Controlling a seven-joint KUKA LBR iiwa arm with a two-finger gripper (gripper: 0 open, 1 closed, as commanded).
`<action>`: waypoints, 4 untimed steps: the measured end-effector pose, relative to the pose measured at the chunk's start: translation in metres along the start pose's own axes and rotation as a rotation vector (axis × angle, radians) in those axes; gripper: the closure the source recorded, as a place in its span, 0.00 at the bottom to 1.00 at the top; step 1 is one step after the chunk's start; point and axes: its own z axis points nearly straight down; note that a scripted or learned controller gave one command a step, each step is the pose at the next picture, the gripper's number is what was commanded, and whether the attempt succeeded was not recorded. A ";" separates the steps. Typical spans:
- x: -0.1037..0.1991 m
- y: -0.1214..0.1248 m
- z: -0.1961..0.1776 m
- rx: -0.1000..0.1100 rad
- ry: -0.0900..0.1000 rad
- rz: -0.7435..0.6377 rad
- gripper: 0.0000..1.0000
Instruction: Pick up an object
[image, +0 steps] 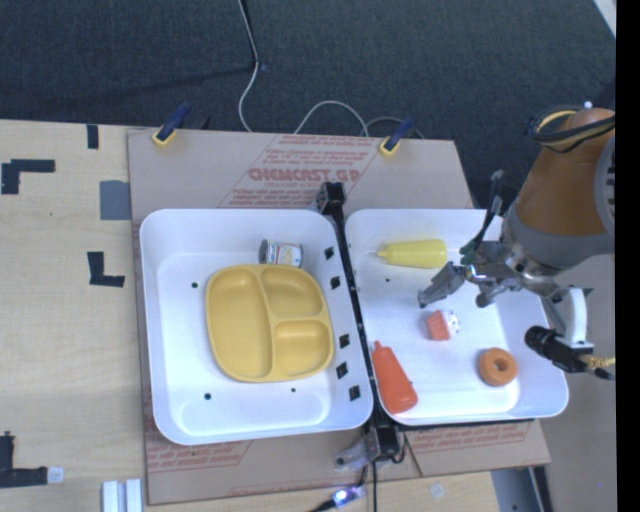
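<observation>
Two white bins side by side on a cardboard sheet, divided by a black clip strip (345, 300).

Left bin (165, 400): one yellow tray (268, 322), three compartments, lying flat near the middle; one small can (281, 253) on its side, touching the tray's far edge.

Right bin (545, 405): four loose items, well apart, so each offers room for fingers on at least two sides.
- Corn (413, 253), yellow, lying crosswise near the far wall.
- Block (438, 325), small, orange-red with a white face, at mid-floor.
- Donut (497, 367), brown, flat, toward the near right corner.
- Carrot (393, 378), orange-red, lying along the divider; the wall beside it would likely crowd a grasp from that side.

Arm: grey, orange band, entering from the right above the right bin. Gripper (470, 283) hangs over the floor between corn and block, fingers spread wide, one dark finger (440, 287) angled out toward the block. Nothing is between the fingers; no item is held.

Status, as judged: pick not yet made. The block lies nearest, just below and left of the tips, and seems the likeliest target, though the corn is also close. The tilted, open pose suits a descent onto a small item; the block's small size leaves little margin for a miss.
</observation>
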 end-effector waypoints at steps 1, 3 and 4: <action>-0.002 0.002 0.044 0.001 0.000 0.001 0.00; -0.001 0.000 0.096 -0.002 0.000 -0.001 1.00; 0.001 0.001 0.054 -0.008 -0.001 0.000 1.00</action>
